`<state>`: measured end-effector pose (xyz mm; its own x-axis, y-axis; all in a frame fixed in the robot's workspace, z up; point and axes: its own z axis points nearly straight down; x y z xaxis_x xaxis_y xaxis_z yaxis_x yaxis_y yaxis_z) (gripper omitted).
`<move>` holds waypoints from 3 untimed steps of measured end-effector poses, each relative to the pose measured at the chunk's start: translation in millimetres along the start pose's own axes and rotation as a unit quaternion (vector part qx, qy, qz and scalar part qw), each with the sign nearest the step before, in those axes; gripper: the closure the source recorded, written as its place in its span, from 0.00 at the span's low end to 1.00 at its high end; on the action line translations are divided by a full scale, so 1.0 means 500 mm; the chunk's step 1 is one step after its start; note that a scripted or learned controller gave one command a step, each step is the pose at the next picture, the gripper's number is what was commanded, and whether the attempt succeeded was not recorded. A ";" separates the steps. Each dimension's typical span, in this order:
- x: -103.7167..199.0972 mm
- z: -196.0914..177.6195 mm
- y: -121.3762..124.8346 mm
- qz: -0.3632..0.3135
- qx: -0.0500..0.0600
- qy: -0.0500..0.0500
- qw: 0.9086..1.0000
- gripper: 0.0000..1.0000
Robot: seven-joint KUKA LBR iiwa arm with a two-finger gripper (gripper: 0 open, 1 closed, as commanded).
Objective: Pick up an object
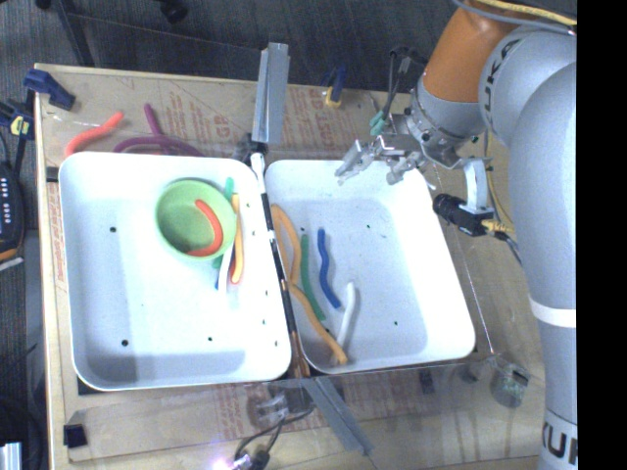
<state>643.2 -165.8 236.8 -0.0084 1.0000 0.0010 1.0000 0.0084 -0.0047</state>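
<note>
Counter (147,86) clutter behind the left bin: an orange-red strip (93,133) and purple cord loops (157,143) just beyond its far rim, a blue clamp (47,88) at the far-left corner. A grey metal bar (270,94) stands up from the gap between the two bins at the far side; a small blue-yellow clip (336,84) sits further right on the counter edge. Black cable plug (458,213) hangs off the arm, just outside the right bin's right rim.

Left bin (127,341): green bowl (196,217) in the far-right part, red curved strip (210,225) lying inside it. Just right of the bowl, against the bin's right wall, thin strips bunched together, yellow-orange one (235,253) most visible, a teal bit above it.

Right bin (431,321): long strips grouped along the left side. Orange strip (306,297) runs from far-left down toward the near edge, green strip (305,267) beside it, blue wavy strip (327,267) to their right, white strip (346,311) near the blue one's lower end. Right half of this bin bare.

End effector (377,162) sits over the far rim of the right bin, fingers spread apart, nothing between them. The strips lie well apart from it, toward the near-left of the same bin; blue strip is the closest. Nothing stands between the end effector and the strips.
</note>
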 end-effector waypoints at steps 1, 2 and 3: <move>0.093 0.253 -0.035 -0.034 0.001 -0.001 0.999 0.00; 0.094 0.280 -0.170 -0.044 -0.009 -0.003 0.999 0.00; 0.095 0.261 -0.170 -0.048 -0.007 -0.003 0.999 1.00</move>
<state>557.0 -119.0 107.0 -0.1034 0.9946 -0.0048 0.9946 0.1034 0.0089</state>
